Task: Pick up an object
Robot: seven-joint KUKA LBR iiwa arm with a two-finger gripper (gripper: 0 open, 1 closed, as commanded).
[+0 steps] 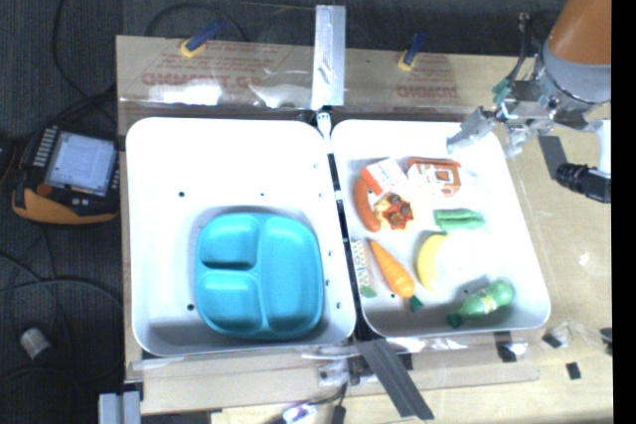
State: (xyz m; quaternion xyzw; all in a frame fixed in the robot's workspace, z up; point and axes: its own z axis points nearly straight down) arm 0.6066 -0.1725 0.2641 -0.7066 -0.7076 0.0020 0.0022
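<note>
Two white bins sit side by side at the centre of the frame, the left bin (159,213) holding a blue divided tray (260,273) and the right bin (517,243) a scatter of toy food: a carrot (391,269), a banana (429,258), a green bean pod (459,219), a dark green vegetable (484,300) near the lower right corner, and two small printed packets (388,194) toward the top. At the upper right, the gripper (475,129) hangs over the right bin's top rim, apart from every item; whether its jaws stand apart or together cannot be told from this angle, and nothing is seen between them. By the look of it, the pick is at the approach stage, with no object chosen or touched. Next would likely come a move leftward and down over one well-separated piece, such as the banana or the bean pod, before any closing
</note>
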